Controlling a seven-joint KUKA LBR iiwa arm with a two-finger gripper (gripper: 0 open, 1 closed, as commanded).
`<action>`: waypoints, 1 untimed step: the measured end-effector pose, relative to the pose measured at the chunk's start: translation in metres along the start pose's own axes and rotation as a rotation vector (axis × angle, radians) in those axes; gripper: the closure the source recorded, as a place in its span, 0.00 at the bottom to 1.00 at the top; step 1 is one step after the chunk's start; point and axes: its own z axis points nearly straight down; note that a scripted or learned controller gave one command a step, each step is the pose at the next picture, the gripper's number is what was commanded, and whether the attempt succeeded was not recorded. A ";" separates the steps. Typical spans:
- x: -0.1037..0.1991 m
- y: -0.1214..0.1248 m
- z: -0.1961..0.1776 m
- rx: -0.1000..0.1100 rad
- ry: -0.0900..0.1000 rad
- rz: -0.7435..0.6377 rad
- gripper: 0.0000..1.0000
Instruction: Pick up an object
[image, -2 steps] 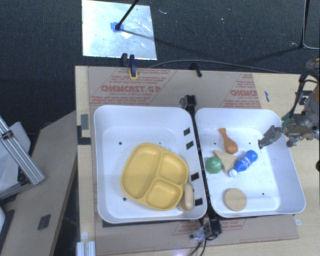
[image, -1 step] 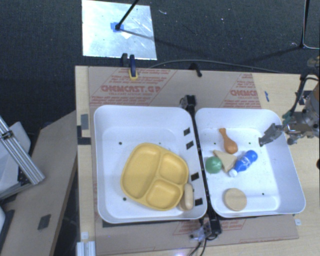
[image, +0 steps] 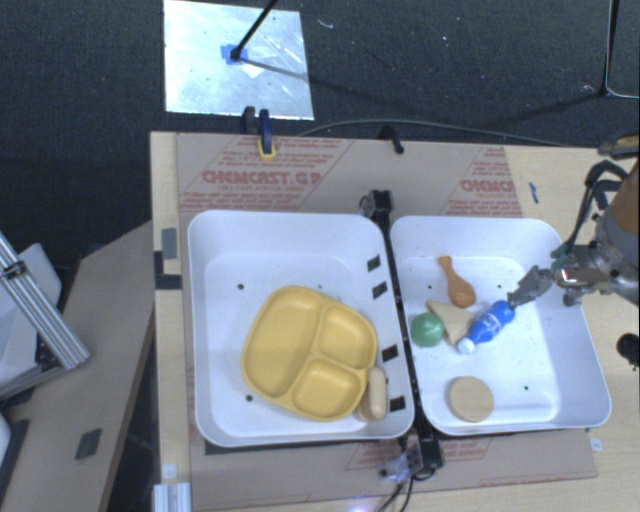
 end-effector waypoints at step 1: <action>-0.006 -0.005 0.060 0.002 0.001 0.001 0.00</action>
